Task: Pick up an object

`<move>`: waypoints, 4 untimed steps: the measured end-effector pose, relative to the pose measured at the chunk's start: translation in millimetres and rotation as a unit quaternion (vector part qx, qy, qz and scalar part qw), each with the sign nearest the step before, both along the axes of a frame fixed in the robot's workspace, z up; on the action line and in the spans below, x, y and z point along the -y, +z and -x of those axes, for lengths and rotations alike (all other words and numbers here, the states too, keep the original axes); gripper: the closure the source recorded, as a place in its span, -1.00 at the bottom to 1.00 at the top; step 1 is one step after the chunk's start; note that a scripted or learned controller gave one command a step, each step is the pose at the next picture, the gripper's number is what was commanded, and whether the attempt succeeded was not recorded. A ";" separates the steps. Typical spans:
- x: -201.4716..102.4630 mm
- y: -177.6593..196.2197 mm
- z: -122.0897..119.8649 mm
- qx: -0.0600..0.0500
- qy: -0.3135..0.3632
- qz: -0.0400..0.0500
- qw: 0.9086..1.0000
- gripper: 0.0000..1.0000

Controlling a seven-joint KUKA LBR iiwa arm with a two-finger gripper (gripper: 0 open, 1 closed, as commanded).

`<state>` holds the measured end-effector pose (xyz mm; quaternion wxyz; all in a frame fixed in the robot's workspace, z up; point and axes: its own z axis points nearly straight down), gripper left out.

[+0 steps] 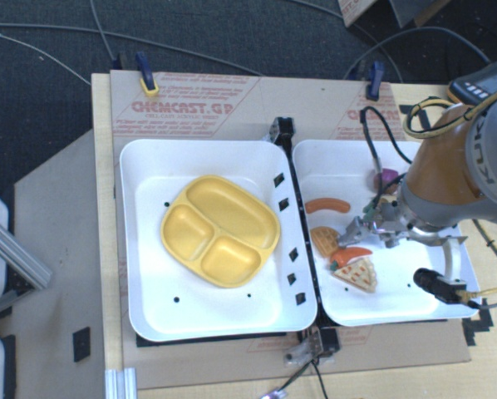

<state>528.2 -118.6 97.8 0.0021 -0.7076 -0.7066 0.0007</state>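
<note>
**Gripper down among the food, nothing lifted yet**

The gripper (355,238) sat low in the right bin (398,312); whether it was open could not be told. Just below it lay a carrot (351,255) and pizza slice (356,274), still resting; grasp and lift remained.

A yellow divided plate (221,231) lies in the left bin (140,248), seemingly flat
</note>
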 end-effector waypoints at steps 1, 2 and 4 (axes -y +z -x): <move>-1.3 -8.6 -2.5 0.002 0.001 -0.002 1.000 -1.00; -1.0 1.6 -3.0 0.004 0.001 -0.001 1.000 1.00; -7.9 113.2 -13.1 0.005 0.001 0.001 1.000 1.00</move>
